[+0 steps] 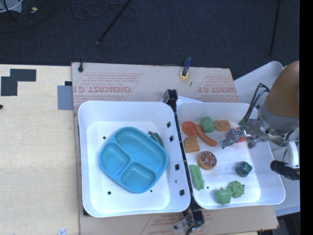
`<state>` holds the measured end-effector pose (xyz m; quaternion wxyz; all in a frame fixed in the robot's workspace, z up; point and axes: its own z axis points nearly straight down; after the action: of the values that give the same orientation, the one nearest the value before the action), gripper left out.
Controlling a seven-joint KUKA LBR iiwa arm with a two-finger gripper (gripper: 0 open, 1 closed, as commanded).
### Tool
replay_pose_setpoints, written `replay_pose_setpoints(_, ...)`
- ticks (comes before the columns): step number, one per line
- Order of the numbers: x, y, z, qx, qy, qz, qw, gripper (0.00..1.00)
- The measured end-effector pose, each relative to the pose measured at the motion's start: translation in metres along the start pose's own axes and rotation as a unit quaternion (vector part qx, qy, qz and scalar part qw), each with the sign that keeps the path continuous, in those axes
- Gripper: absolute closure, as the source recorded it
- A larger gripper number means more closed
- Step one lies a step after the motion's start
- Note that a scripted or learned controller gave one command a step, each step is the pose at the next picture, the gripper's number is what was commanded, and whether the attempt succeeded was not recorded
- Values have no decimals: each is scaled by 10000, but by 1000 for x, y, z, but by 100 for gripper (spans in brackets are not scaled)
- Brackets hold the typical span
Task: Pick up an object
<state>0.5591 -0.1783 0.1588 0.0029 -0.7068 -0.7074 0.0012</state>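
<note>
My two-finger gripper [229, 142] hangs low in the right white bin [266, 192], whether spread or pinched I cannot tell, with the orange sausage-shaped toy [205, 136] just at its nine o'clock and the brown frosted toy doughnut [207, 159] near its seven o'clock.

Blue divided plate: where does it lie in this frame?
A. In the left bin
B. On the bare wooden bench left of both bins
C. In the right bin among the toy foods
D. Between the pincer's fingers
A. The blue divided plate lies flat on the floor of the left bin, while the toy foods such as the donut lie in the right bin.
</note>
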Motion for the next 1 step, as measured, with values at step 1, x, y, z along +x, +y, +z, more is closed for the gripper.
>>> replay_pose_setpoints(1,2,-1,43,2,1,2,10000,0)
